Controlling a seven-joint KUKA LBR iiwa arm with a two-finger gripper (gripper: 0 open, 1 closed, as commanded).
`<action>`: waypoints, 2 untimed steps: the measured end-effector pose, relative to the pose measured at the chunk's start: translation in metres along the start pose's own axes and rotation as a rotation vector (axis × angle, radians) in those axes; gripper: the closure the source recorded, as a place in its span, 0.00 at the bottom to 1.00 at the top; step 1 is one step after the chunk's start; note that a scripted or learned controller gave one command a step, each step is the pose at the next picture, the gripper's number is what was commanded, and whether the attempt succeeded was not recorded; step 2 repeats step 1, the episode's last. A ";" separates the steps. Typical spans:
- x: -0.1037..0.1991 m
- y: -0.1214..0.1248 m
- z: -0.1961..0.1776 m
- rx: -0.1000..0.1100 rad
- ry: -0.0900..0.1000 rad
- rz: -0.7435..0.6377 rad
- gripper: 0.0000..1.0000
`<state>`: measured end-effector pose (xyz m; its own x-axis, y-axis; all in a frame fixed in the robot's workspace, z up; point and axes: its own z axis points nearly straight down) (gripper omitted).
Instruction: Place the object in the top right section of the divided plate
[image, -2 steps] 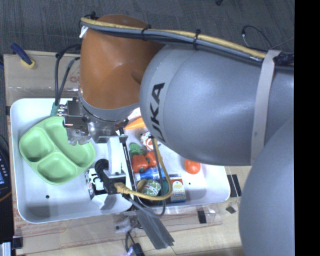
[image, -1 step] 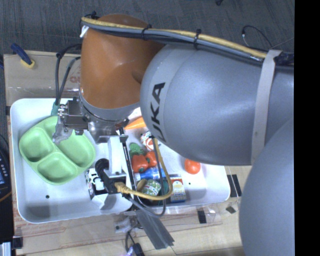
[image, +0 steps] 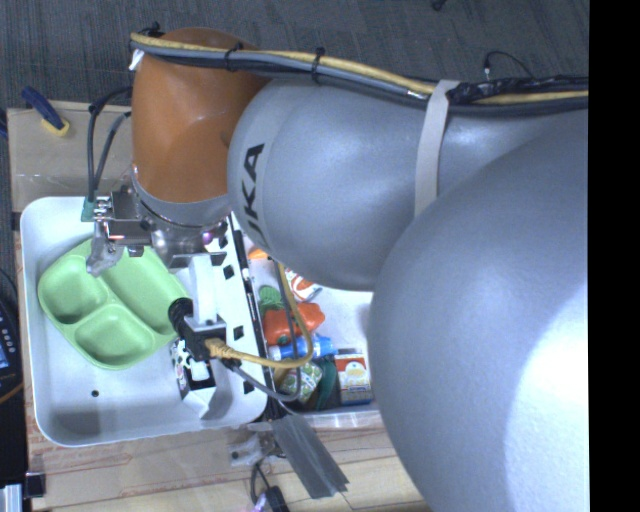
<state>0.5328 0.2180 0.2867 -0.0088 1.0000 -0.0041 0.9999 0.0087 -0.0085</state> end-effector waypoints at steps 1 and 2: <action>0.000 0.000 -0.010 0.002 -0.001 -0.005 1.00; 0.000 0.000 -0.010 0.002 -0.001 -0.005 1.00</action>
